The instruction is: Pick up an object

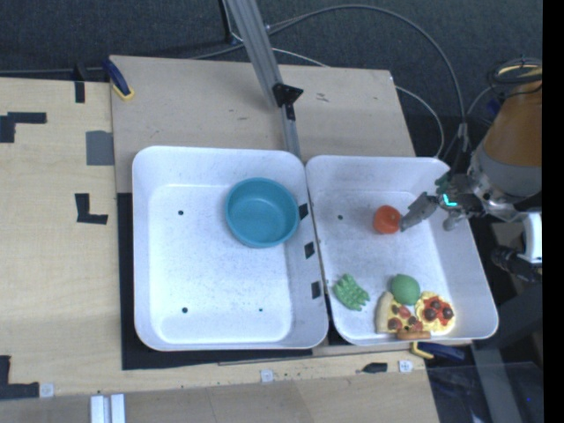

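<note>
1. Over right bin's [458, 263] right rim: the jaws [421, 211] reach in, tip just beside the red ball [385, 219]. Can't tell if open or shut, or if touching ball.
2. Red ball sits mid right bin, toward far edge.
3. Near edge of the right bin: green leafy toy [351, 293], green ball [405, 287], pizza slice [398, 320], round pizza [435, 310].
4. Left bin [167, 254]: blue bowl [261, 212] near its far right corner.

- A pale wooden tabletop [53, 263] with black tape marks [86, 210].
- A tan board [203, 104] lies on it.
- Dark carpeted floor [106, 11] behind.
- A grey metal pole [251, 33] slants overhead.
- Even, soft light.
</note>
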You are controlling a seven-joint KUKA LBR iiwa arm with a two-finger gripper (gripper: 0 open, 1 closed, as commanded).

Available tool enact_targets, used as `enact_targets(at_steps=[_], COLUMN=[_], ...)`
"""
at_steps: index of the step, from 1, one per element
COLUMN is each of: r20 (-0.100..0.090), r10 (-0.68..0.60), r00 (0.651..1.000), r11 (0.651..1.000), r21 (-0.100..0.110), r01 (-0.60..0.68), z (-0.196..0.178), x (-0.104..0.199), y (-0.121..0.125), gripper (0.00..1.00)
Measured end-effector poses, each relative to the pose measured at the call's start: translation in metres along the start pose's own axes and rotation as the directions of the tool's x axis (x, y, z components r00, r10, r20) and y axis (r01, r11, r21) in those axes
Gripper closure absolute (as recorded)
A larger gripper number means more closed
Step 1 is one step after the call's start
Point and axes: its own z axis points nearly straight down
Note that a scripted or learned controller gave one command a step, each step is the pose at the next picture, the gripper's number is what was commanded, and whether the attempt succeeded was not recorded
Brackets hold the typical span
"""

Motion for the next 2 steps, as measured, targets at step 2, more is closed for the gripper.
enact_targets(at_steps=[2], r20=[-0.001], r10=[0.000], r00=[1.000], r11=[1.000], r21=[0.006], r01=[0.000], z=[0.063], x=[0.000], y=[0.001], gripper=[0.00])
